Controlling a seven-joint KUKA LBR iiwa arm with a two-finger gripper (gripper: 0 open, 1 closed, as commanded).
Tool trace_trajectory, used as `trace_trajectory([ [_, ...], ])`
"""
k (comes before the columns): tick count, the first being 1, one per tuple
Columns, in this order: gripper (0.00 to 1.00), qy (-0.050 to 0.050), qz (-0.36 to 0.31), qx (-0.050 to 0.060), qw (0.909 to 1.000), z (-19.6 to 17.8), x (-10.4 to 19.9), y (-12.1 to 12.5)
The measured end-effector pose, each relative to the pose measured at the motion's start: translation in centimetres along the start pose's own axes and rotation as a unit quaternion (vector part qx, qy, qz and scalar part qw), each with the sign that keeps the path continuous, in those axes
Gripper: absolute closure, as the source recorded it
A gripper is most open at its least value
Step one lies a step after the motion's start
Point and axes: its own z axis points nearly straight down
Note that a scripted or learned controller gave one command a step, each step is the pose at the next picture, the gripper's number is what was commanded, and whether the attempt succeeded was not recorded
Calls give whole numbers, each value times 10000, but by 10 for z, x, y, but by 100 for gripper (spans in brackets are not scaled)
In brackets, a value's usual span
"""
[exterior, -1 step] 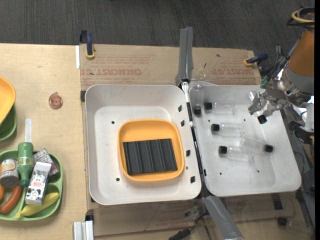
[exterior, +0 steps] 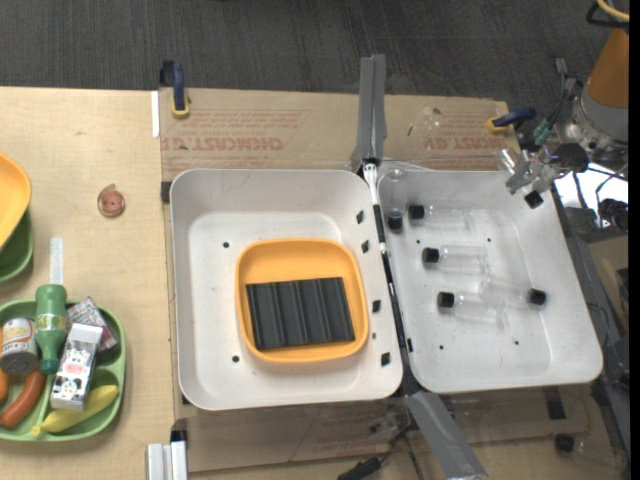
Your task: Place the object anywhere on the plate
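An orange square plate (exterior: 300,256) rests in the middle of the left bin (exterior: 200,268). A dark grey ribbed slab (exterior: 300,313) lies flat on the plate and covers most of its floor. Several clear vials with black caps (exterior: 446,299) are scattered across the right bin (exterior: 560,348). My gripper (exterior: 528,176) hangs at the far upper right corner of the right bin, just above its rim and well away from the plate. Nothing shows in the gripper.
A green tray of toy food (exterior: 100,408) and a yellow bowl (exterior: 10,203) sit on the wooden table at the left. Blue clamps (exterior: 172,83) hold the cardboard behind the bins. A metal divider bar (exterior: 371,108) stands between the bins.
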Motion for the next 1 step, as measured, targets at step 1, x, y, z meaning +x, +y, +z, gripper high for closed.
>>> trace_trajectory([
  [1, 0, 1, -4, 0, 10000, 0, 0, 0],
])
